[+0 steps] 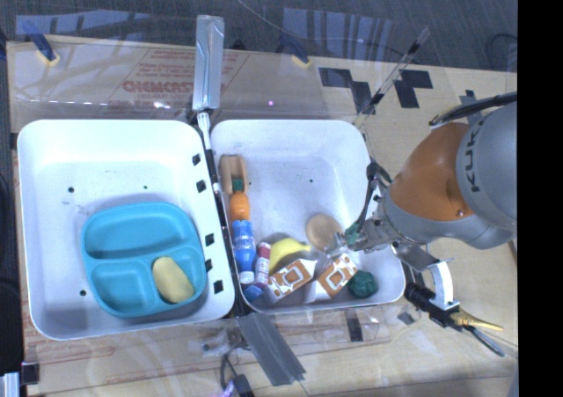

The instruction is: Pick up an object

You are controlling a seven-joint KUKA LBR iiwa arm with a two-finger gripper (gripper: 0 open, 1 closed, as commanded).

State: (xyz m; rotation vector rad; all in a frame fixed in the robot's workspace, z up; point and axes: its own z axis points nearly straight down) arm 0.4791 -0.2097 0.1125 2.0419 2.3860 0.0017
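Two white bins on the desk, arm in from the right, over the right bin.
Camera view: end effector [352,237] sits low at the right bin [290,136] near edge, just beside the patterned box [337,275] and green object [361,283] (likely targets, crowded there with a yellow fruit [288,252] and bottle [243,241]); can't tell whether it is clenched or released, and nothing is visibly grasped. Left bin [53,158] has a blue tray [132,232] holding a yellow piece [173,280], well apart.

Fixed overhead camera, angled down (slightly slanted) on both white bins [53,140], arm [457,184] entering from right
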